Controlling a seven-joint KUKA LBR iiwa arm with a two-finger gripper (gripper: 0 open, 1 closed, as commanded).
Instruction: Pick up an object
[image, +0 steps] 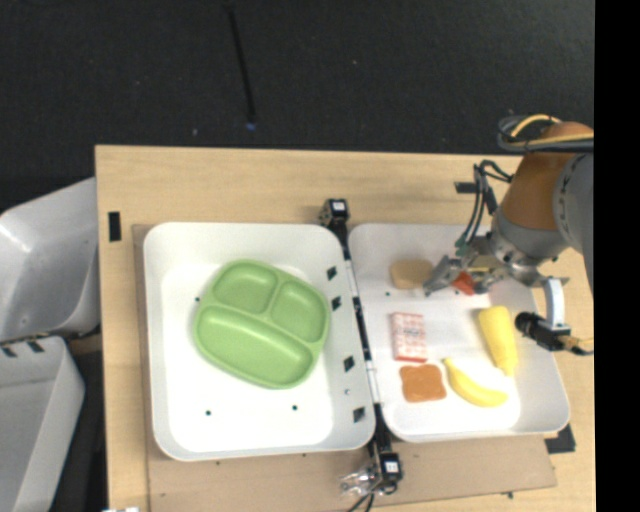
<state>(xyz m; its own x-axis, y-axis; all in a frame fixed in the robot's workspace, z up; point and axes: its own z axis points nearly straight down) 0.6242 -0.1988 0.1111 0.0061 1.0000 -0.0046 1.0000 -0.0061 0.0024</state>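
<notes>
Claw (458, 277) is hovering in the right bin (545, 405), fingers spread, straddling a small red object (463, 285) at the tan piece's (408, 274) three o'clock. Best practice: descending squarely, centring it before closing, avoiding nudging neighbours.

No legible text, label, brand or number appears anywhere; the small white packet (408, 336) with red print, at 3 o'clock of centre, is too blurred to read.

Even, bright overhead light washes the two white bins (160, 330) nearly featureless; shadows beside them are faint, the floor beyond dark, detail soft and grainy.
</notes>
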